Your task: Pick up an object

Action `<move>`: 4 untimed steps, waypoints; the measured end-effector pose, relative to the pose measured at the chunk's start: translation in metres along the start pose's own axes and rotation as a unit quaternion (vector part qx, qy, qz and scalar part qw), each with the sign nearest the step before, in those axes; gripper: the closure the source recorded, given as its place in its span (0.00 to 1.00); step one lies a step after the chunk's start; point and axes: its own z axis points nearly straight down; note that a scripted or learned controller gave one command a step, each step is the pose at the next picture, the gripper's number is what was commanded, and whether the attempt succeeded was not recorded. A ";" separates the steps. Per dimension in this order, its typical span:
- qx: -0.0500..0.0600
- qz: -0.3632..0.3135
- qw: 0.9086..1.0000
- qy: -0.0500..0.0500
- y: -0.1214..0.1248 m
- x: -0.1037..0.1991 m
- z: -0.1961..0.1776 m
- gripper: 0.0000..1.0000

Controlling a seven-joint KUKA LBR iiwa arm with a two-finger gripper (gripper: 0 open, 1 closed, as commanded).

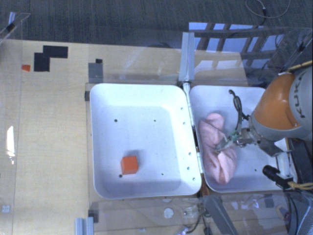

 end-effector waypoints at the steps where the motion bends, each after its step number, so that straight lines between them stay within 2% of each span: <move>1: 0.001 0.004 1.000 0.001 0.117 -0.005 0.003 0.00; 2: 0.001 -0.019 1.000 0.001 0.070 0.000 0.001 0.00; 3: -0.001 -0.086 0.996 0.000 0.019 0.008 0.000 0.00; 4: 0.001 0.024 1.000 0.001 0.079 0.016 0.002 0.00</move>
